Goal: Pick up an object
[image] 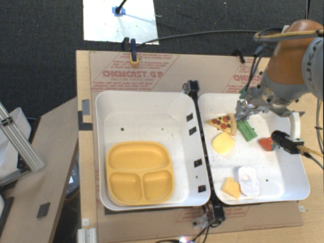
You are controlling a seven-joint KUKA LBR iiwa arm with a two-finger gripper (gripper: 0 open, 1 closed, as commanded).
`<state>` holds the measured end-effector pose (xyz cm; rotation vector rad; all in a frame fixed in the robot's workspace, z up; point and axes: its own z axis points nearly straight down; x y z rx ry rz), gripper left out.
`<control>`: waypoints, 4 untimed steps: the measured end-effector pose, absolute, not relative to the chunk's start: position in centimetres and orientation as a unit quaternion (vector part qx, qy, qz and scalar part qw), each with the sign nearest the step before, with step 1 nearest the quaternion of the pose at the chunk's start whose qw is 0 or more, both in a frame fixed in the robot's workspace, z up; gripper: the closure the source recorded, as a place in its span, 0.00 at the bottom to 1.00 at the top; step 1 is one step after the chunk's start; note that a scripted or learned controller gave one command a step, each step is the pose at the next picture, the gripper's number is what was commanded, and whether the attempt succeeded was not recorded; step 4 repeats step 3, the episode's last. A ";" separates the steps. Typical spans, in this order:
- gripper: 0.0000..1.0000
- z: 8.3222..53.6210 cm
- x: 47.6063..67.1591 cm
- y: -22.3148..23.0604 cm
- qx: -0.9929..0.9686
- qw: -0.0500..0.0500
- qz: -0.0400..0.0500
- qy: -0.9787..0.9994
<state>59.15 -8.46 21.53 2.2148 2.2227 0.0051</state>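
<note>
We see the gripper (245,111) low in the upper part of the right bin (298,186), right of centre in the frame, its tip just above the upper end of a green stick (247,130) and just right of a pizza slice (223,123). Whether it touches either one we cannot tell, and whether it is clenched or released is lost in the dark, blurred metal at the tip. Nothing is visibly held.

Below the pizza slice lies a pale yellow disc (223,143). A red piece (267,144) sits to the right of the green stick, partly covered by a black part of the arm. Near the bin's lower edge a yellow wedge (232,188) touches a white container (247,180).

The grey arm (293,65) with its orange band is cut off by the right edge of the frame.

The left bin (131,105) holds a yellow divided tray (140,172) in its lower half.
</note>
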 end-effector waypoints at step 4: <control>1.00 21.7 60.6 8.5 0.703 0.000 0.002 0.711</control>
